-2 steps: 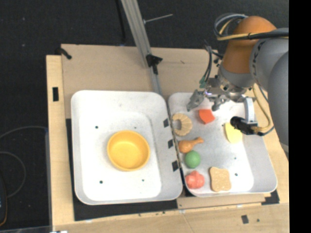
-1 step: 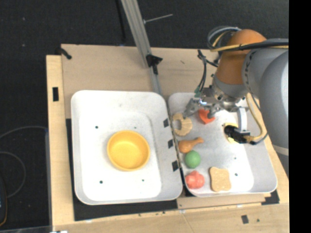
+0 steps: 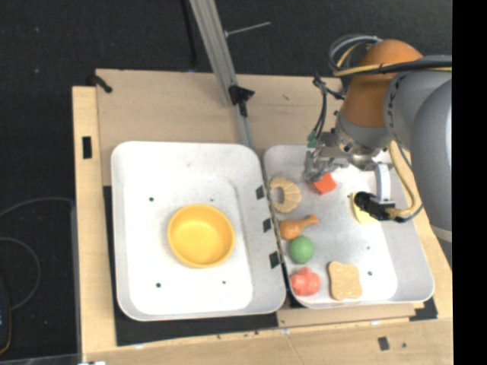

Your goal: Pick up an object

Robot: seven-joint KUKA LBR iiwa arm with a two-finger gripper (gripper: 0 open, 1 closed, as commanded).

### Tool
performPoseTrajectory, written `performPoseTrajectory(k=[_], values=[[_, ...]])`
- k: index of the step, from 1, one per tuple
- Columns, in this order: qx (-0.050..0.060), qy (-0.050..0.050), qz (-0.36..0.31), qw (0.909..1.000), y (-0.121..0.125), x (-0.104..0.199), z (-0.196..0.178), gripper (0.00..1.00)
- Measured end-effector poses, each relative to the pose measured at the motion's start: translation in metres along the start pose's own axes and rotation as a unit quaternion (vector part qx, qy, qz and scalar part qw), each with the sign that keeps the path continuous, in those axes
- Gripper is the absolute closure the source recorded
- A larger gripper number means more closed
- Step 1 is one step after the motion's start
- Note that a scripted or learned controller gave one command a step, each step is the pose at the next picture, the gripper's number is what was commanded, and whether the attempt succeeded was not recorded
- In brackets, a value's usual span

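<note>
Orange-red, the small block (image 3: 325,184) lies in the right white bin (image 3: 407,268) on the surface, directly under the pincer (image 3: 318,168); whether its jaws stand apart, I cannot tell; the step looks like approach, and 1 short descent and closing comes next.

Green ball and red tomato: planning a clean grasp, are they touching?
Apart. The camera view shows a strip of white bin floor between the green ball and the red tomato.

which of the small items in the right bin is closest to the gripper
The orange-red block, right beside the gripper at the bin's far end. The green ball, toast slice and others lie farther off.
</note>
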State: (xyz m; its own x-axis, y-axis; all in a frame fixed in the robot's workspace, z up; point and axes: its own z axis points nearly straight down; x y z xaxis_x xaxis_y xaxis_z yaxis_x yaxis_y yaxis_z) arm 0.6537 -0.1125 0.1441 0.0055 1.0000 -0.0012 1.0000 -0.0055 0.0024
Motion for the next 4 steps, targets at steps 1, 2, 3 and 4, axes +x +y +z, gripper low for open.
performPoseTrajectory(k=[1,2,3,4], values=[[-0.002,0.0,-0.001,1.0,0.002,-0.003,-0.044,1.0],[-0.002,0.0,-0.002,1.0,0.001,-0.013,-0.095,1.0],[0.0,0.001,-0.004,1.0,0.002,-0.014,-0.108,1.0],[0.001,0.001,-0.006,1.0,-0.005,0.047,-0.102,1.0]])
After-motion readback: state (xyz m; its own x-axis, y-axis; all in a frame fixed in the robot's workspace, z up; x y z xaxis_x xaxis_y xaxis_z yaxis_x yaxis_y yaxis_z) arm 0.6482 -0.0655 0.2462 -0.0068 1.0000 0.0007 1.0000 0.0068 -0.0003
